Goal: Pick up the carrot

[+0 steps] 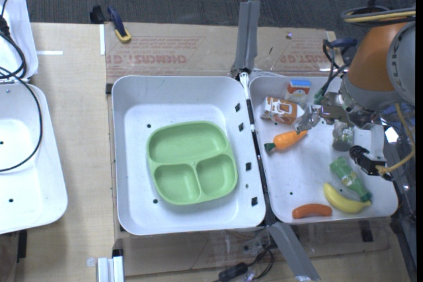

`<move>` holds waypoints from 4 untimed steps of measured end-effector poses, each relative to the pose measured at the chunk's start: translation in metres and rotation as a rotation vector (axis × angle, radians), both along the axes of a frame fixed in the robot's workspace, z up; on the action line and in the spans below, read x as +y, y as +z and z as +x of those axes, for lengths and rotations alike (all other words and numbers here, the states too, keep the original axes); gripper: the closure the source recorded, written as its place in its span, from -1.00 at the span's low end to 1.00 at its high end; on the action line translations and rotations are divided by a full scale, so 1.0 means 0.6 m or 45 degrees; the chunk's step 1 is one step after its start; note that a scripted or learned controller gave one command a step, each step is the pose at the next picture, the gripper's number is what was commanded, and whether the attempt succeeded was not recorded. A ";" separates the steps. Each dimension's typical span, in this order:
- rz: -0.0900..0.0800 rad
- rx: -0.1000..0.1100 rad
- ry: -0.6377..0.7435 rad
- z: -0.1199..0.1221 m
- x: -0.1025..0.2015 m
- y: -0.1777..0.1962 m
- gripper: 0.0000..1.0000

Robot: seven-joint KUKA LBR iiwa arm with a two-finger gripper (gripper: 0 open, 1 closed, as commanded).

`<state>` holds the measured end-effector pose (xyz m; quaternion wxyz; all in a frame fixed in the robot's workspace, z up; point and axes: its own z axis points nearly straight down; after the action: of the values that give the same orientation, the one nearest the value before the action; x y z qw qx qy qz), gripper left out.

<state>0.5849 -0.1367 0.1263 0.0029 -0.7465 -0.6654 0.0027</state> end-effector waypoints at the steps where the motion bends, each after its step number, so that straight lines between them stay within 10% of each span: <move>1: -0.011 -0.038 -0.067 -0.016 0.052 -0.044 -1.00; 2: -0.008 -0.027 -0.069 -0.017 0.051 -0.036 1.00; 3: -0.007 -0.027 -0.070 -0.017 0.051 -0.036 -1.00; 4: -0.005 -0.002 -0.326 0.021 -0.058 0.104 -1.00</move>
<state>0.5974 -0.1716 0.1888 0.0013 -0.8253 -0.5647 0.0031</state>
